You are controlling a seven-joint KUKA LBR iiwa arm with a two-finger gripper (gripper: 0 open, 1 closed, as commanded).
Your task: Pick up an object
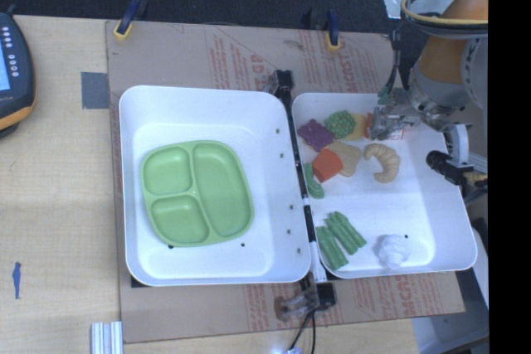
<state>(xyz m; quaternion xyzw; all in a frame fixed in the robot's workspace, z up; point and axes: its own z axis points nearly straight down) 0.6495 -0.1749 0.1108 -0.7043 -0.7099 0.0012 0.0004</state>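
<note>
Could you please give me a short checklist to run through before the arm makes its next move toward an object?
1. Gripper over the right bin: ok, at its far edge.
2. Object between the fingers: cannot tell.
3. Targets nearby: ok, croissant, purple piece and red block lie close.
4. Objects well separated: not ok, they crowd together.
5. Green divided plate in the left bin: ok, clear of the arm.

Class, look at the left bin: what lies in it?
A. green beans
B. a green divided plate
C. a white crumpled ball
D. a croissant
B: the green divided plate lies alone in the left bin, while the food items sit in the right bin.
</note>
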